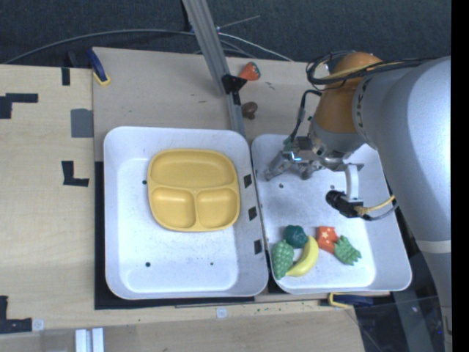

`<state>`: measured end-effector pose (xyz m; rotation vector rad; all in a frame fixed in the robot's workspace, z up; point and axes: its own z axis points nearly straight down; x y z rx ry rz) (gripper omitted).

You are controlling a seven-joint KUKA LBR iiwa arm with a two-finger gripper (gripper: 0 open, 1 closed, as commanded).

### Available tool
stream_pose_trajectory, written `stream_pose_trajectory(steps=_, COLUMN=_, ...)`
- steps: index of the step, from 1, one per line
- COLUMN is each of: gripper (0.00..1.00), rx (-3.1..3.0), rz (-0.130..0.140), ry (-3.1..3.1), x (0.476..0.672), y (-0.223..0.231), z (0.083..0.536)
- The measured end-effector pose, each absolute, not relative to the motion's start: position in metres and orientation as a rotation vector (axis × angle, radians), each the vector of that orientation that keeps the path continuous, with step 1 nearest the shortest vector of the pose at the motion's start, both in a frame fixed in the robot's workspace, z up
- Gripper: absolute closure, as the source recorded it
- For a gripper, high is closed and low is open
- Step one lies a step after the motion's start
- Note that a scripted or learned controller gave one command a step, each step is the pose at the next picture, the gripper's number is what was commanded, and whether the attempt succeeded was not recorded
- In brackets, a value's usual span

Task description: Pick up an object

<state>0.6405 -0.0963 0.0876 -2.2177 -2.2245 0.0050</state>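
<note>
One banana [305,259], two green toys, one hand [282,166], grip state unclear.

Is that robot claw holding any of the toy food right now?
No. The gripper hangs at the right bin's far end, apart from the banana.

Matt yellow plastic tray [194,189], speckled white bins [117,196], glossy plastic banana [305,259]

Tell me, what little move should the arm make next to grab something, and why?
Probably it should carry the tool toward the near end of the right bin. The tool sits over bare floor at that bin's far end, while the toys, a banana among them, lie clustered at the near end.
</note>
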Motion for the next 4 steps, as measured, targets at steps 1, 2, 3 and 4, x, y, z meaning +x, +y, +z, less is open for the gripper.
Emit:
stream_pose_trajectory(steps=1, gripper=1.00, rx=-2.216, rz=0.004, ry=-2.225, x=0.641, y=-0.096, z=0.098)
stream_pose_trajectory(steps=2, gripper=1.00, rx=-2.222, rz=-0.003, ry=-2.224, x=0.635, y=-0.099, z=0.143)
stream_pose_trajectory(steps=3, gripper=1.00, rx=-2.220, rz=-0.004, ry=-2.226, x=0.639, y=-0.089, z=0.191)
stream_pose_trajectory(steps=4, gripper=1.00, rx=-2.220, rz=-0.003, ry=-2.224, x=0.640, y=-0.089, z=0.219)
